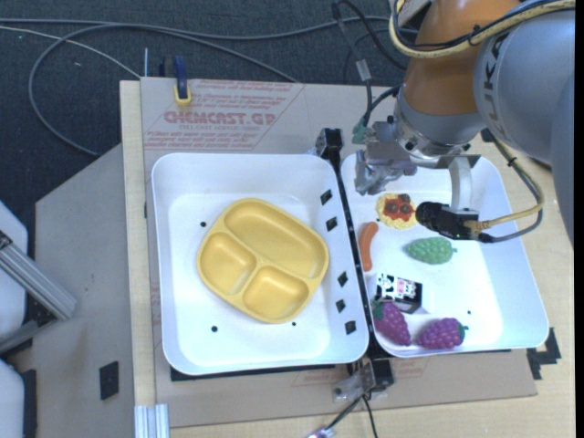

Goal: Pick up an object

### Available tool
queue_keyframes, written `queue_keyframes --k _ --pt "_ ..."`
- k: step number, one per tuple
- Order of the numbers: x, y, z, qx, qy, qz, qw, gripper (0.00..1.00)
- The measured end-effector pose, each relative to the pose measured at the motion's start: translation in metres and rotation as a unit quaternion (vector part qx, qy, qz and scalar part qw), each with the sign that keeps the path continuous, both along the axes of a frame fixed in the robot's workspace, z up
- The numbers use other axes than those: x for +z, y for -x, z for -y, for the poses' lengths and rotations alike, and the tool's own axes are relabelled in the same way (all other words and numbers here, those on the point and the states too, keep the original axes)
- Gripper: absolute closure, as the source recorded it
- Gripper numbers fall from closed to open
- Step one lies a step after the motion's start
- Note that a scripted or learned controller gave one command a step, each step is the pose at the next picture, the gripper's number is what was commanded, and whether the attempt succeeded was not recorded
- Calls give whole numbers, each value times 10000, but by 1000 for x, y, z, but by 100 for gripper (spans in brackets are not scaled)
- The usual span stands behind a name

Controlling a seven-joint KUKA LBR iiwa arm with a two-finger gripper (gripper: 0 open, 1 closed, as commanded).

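Note:
My gripper (372, 179) hangs over the upper left corner of the right bin (516, 272), just above and left of a small pizza-slice toy (397, 211). Its finger ends blend into the grey body, so their spread is unreadable. Below it, along the bin's left wall, lies an orange carrot-like piece (366, 245). A green bunch of grapes (430, 250) sits mid-bin. A black-and-white patterned block (399, 290) lies lower, and two purple grape bunches (392, 323) (442, 334) rest near the front edge.
The left bin (173, 272) holds a yellow divided plate (263, 259). A black divider with clips (339, 245) runs between the bins. A black cable plug (445, 219) hangs off the arm over the right bin. Cardboard lies under both bins.

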State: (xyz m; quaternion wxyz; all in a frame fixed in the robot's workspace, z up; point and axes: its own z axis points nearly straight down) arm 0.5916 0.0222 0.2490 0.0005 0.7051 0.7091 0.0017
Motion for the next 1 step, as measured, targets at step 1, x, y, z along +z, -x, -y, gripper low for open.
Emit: queue_keyframes --k 1 --pt "1 -20 -47 0 -2 -3 10000 100"
